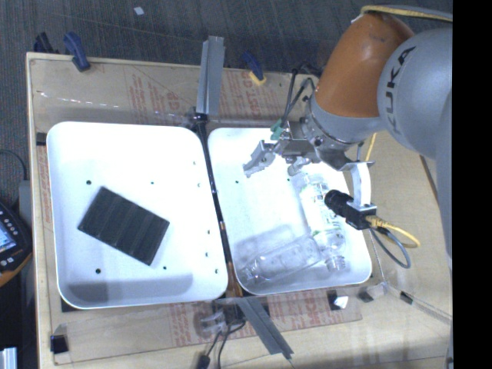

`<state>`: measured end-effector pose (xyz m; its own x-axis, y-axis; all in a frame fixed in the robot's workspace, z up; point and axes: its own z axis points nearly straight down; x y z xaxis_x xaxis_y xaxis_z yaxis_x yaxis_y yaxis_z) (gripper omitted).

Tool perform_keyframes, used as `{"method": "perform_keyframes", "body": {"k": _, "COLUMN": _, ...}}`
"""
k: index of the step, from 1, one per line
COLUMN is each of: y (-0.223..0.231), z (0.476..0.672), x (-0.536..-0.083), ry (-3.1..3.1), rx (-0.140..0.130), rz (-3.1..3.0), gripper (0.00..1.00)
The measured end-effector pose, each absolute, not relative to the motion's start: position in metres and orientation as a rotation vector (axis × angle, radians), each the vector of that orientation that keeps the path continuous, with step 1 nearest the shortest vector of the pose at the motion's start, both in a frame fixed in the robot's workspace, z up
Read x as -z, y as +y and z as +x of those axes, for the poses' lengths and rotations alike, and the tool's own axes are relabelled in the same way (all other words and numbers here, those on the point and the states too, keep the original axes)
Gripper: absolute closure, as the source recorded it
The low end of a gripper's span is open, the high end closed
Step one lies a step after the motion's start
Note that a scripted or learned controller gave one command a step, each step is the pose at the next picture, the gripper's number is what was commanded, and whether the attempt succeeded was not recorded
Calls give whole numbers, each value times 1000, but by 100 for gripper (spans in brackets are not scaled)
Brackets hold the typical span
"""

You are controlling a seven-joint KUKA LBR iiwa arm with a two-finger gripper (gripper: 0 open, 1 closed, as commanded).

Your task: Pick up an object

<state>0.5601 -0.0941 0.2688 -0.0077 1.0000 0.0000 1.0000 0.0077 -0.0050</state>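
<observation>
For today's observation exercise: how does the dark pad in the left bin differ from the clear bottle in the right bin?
The dark pad is flat, opaque and ribbed; the clear bottle is rounded and see-through. The pad lies alone mid-bin; the bottle lies near its bin's front wall, beside other clear items. Both lie at a slant.

Bright overhead light, glare washing out both white bins [123,133], soft shadows, mild overall blur.
</observation>
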Motion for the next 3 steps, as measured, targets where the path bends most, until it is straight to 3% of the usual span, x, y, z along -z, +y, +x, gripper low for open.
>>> {"method": "perform_keyframes", "body": {"k": 1, "y": -191, "z": 561, "x": -215, "ry": -1984, "rx": -7, "rz": -2430, "gripper": 0}}
{"method": "perform_keyframes", "body": {"k": 2, "y": -198, "z": 538, "x": -226, "ry": -2200, "rx": -3, "rz": -2237, "gripper": 0}}
{"method": "perform_keyframes", "body": {"k": 3, "y": -203, "z": 545, "x": -203, "ry": -2242, "rx": -4, "rz": -2192, "gripper": 0}}
